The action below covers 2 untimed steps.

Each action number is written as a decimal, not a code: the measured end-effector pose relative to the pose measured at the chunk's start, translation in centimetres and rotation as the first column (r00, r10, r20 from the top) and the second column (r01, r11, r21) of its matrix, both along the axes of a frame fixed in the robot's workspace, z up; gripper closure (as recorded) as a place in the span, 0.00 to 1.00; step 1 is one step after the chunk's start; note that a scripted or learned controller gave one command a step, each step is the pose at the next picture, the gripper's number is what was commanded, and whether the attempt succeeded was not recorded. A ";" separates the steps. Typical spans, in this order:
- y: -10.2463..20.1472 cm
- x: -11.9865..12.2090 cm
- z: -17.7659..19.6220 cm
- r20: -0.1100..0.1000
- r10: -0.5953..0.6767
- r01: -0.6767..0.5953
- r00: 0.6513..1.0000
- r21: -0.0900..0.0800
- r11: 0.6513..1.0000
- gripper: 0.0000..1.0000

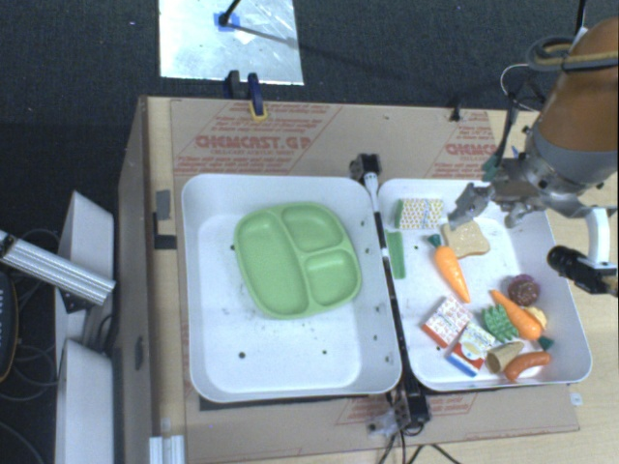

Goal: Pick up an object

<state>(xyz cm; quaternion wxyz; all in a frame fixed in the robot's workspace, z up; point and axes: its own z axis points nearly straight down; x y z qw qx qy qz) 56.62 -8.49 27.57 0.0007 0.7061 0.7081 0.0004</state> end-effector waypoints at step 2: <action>-5.9 6.5 -18.8 0.008 0.002 -0.002 1.000 -0.001 1.000 0.00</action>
